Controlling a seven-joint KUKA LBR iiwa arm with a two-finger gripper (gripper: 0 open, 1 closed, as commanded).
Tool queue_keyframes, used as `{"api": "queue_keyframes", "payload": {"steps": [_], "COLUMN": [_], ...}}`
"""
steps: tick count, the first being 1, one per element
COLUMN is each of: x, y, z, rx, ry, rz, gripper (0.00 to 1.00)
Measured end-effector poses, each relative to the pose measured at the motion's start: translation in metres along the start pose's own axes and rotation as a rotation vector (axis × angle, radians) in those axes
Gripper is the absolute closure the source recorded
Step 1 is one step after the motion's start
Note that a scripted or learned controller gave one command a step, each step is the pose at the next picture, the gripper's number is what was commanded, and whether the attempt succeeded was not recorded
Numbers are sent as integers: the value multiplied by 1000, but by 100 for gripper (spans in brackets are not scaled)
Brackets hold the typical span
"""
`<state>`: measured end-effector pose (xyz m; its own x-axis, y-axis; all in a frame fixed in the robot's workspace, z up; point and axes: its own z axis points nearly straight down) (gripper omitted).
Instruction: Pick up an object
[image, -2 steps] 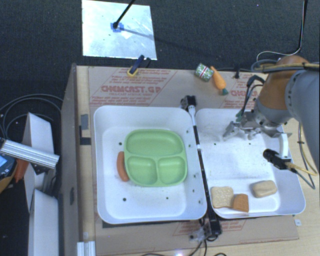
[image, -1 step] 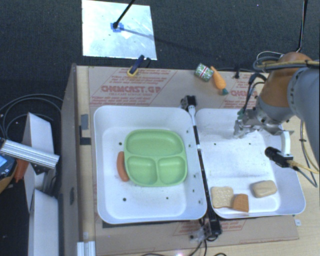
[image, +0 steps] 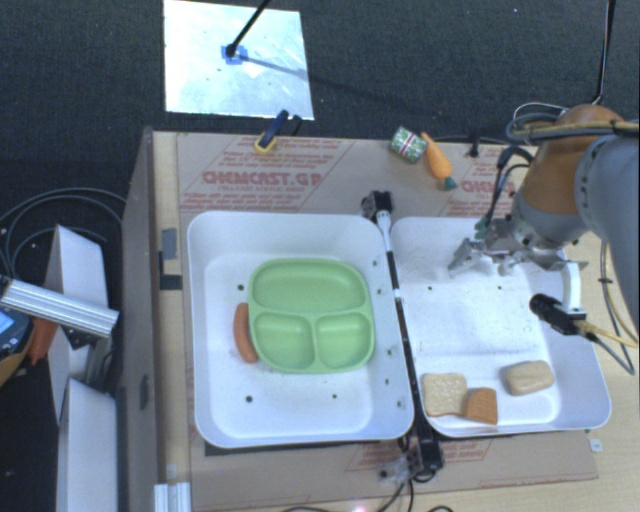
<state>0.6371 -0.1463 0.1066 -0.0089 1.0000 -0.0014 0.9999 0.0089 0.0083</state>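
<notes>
Overhead slanted view of the worktop (image: 300, 160), which carries two shallow white bins side by side. The left bin (image: 215, 300) holds a green three-compartment tray (image: 310, 315) near its middle; an orange-red sausage-shaped piece (image: 243, 333) lies on the bin floor just beside the tray's left edge. The right bin (image: 470, 320) holds three items grouped along its near edge: a pale slice of bread (image: 444, 393) at the left, an orange-brown wedge (image: 481, 405) touching it on the right, and a beige rounded lump (image: 527, 377) a little apart to the right. The rest of that bin's floor is bare. The grey arm (image: 600, 190), with its orange band (image: 560, 165), enters from the right and reaches over the far part of the right bin. Its gripper (image: 480, 253) hangs near that bin's far wall, well apart from the three items; the metal fingers (image: 462, 257) appear spread, with nothing between them. Behind the bins, on the worktop, lie a small green can (image: 408, 144) and a toy carrot (image: 438, 160) just beside it, and a yellow-and-black clip (image: 275, 132) farther left.
</notes>
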Motion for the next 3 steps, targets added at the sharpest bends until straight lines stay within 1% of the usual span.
{"api": "queue_keyframes", "payload": {"steps": [1,2,3], "x": [6,6,6], "y": [2,4,3], "z": [22,11,11], "rx": [7,3,3], "ry": [1,0,0], "rz": [4,2,2], "gripper": [0,100,0]}}
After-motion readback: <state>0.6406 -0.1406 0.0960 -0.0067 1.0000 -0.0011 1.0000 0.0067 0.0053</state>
